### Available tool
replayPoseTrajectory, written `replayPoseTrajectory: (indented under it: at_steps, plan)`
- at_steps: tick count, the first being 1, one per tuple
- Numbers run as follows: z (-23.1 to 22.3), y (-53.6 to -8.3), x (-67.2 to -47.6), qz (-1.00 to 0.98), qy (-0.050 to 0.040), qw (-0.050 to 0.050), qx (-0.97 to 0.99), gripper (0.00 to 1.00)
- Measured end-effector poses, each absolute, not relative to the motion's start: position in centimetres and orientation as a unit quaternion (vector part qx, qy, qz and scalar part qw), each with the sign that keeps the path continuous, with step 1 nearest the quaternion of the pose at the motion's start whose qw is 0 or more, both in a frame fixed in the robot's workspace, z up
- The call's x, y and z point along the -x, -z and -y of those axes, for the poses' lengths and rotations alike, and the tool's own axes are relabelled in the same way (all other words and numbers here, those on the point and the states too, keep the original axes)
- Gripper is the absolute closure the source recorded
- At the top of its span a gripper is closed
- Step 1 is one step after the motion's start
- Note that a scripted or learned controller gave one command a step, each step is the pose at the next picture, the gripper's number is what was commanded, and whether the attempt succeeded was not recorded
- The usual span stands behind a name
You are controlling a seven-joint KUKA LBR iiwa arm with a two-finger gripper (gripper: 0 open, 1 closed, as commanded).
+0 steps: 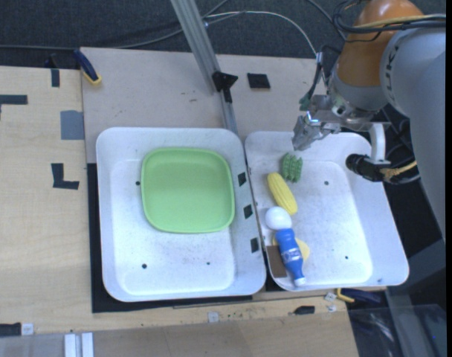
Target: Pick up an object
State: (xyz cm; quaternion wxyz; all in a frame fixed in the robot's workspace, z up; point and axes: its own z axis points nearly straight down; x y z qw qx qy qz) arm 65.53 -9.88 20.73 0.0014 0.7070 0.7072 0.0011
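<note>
While the arm is reaching over the right bin (375,222), the gripper (303,138) is hanging at that bin's far edge; whether it is parted or closed cannot be told, and nothing is showing in its grip.

Item 1: green broccoli-like toy (291,166), lying just below the fingers, nearest candidate. Probably light, lumpy, slightly yielding plastic or foam; best taken across its narrow middle, where the bumps are giving purchase.

Item 2: yellow corn cob toy (282,192), lying just beyond the broccoli from the fingers, tilted. Probably light, stiff, ridged; take across its width, mid-length.

Item 3: white egg-shaped piece (277,218), farther from the fingers, touching the corn's end. Smooth, round, likely to be slipping out.

Item 4: blue bottle (290,255), farthest from the fingers, lying flat beside a yellow piece (303,250). Stiff, likely slick; take across the body.

Item 5: green plate (187,190), sitting in the left bin (122,266), well apart from the fingers; flat, awkward to pinch.
</note>
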Motion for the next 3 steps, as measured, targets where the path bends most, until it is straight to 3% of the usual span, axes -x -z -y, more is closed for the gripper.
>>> replayPoseTrajectory:
  at_steps: [1, 3]
  plan:
    - [8.9, -26.0, -66.0, -0.708, -0.0015, 0.002, -0.707, 1.0]
    - [-1.4, -23.1, -66.8, -0.709, 0.0003, -0.001, -0.706, 1.0]
